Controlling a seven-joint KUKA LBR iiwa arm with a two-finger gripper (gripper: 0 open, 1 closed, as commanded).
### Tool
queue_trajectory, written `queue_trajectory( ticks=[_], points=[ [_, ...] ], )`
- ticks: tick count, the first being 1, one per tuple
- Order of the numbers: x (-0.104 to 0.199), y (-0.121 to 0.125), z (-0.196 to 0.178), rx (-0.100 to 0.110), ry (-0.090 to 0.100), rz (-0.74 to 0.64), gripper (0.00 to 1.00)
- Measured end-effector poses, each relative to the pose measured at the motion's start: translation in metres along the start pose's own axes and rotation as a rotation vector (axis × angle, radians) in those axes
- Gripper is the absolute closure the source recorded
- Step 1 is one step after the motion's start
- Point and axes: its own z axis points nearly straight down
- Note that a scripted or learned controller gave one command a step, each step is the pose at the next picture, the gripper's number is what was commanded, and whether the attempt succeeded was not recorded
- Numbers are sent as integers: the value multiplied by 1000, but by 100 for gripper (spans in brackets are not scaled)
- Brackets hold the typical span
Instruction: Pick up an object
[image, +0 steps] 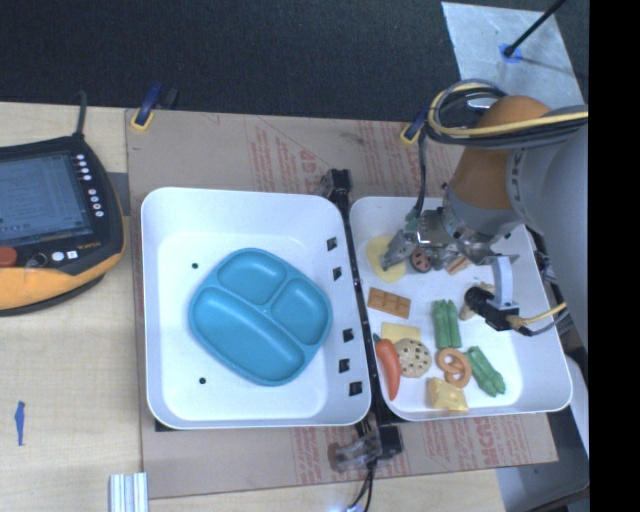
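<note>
Gripper (425, 250) is down at twelve o'clock in the right bin (553, 385) over small food pieces, jaw state unreadable, so a clean grasp and lift looks next.

We see our arm (545, 190) reaching in from the right, its grey body bulking along that edge and the orange band (490, 160) sitting above the wrist. Black and yellow cables loop over the top of the band and trail down the arm's near side. The wrist points down and leftward, carrying the end effector (425, 250) low at the far left of the right-hand area. Its metal fingers are a dark cluster; we cannot tell how they stand.
</note>
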Motion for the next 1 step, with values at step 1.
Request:
queue_trajectory(
  ticks=[1],
  points=[
    [-10,32,0,-2,0,3,0]
  ],
)
